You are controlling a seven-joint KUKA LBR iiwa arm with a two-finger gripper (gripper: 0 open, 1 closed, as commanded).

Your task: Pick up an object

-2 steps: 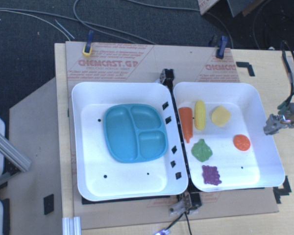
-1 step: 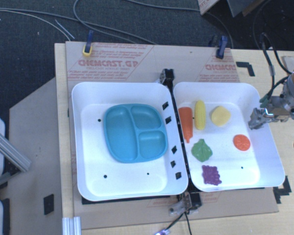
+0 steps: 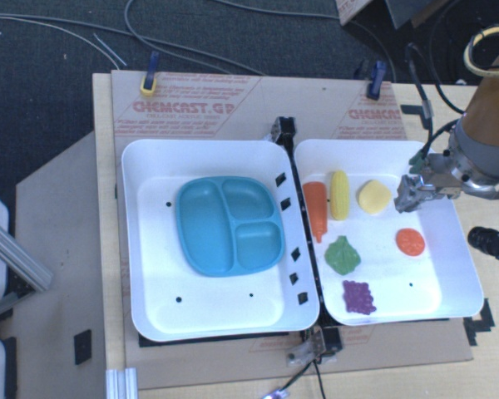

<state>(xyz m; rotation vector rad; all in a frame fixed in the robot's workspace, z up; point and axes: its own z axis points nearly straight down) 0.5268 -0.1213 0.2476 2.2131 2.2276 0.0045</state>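
Six pieces of toy food lie in the right bin (image 3: 461,260), all resting on its white floor: an orange carrot (image 3: 316,209) close to the bin's left wall, lying lengthwise; a yellow ear of corn (image 3: 339,194) just beside it, nearly parallel; a pale yellow rounded piece (image 3: 373,196) to the right of the corn; a green leafy piece (image 3: 343,255) below the carrot; a purple bunch of grapes (image 3: 358,297) near the bin's front edge; a flat orange-red round piece (image 3: 411,242) apart from the others toward the right. The grey arm reaches in from the right, its orange band (image 3: 486,115) above the wrist; the gripper (image 3: 409,196) hangs low over the bin's upper right part, just beside the pale yellow piece and above the orange-red one; whether it is open or closed cannot be told, and nothing is seen in its grasp. In the left bin (image 3: 141,248) sits a blue divided tray (image 3: 229,224).
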